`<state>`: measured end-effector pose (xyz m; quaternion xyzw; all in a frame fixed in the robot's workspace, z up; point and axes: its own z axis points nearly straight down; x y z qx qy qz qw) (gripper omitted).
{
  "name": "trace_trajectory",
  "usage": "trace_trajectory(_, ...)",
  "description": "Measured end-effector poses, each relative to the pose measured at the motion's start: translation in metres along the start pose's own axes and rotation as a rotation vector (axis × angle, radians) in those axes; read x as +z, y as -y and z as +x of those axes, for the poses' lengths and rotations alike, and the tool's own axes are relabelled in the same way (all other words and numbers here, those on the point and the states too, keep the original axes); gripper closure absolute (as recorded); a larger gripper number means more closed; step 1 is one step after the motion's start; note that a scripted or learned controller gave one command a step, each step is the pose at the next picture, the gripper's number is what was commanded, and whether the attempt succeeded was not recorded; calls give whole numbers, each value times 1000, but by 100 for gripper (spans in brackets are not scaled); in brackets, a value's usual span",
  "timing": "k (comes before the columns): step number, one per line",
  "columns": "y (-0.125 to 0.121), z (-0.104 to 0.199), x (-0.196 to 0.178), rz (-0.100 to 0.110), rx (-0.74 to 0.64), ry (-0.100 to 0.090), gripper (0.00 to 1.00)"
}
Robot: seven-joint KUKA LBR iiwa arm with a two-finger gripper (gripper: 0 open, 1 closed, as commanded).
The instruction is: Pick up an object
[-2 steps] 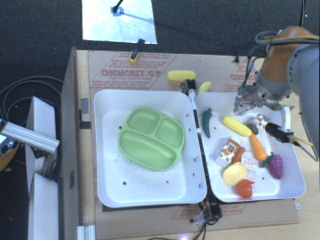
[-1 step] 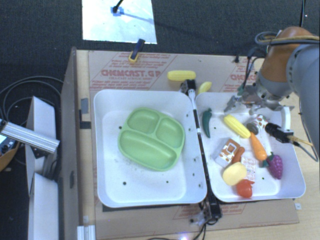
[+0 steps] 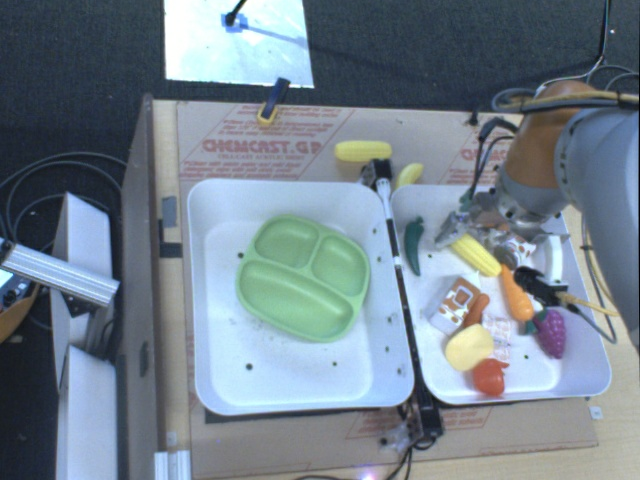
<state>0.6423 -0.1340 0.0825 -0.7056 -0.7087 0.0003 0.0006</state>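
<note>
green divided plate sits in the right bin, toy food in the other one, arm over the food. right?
Not quite. The camera view shows the green divided plate in the left bin, not the right. The toy food, such as the corn and carrot, lies in the right bin, with the arm over it.

Even overhead light, soft focus, faint shadows.

- Dark carpet floor [image 3: 80,58] surrounds the bench on the far and left sides.
- A pale, shiny sheet [image 3: 238,28] lies on the carpet beyond the bench's far edge.
- Printed brown cardboard [image 3: 300,138] covers the benchtop.
- Black cables [image 3: 40,198] loop over the floor left of the bench.
- A white box [image 3: 85,338] and an aluminium rail [image 3: 60,273] stand by the bench's left edge.
</note>
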Motion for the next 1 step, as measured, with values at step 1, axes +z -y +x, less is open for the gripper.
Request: trace_trajectory(1,-2,-1,-14,-7,-2,2,100)
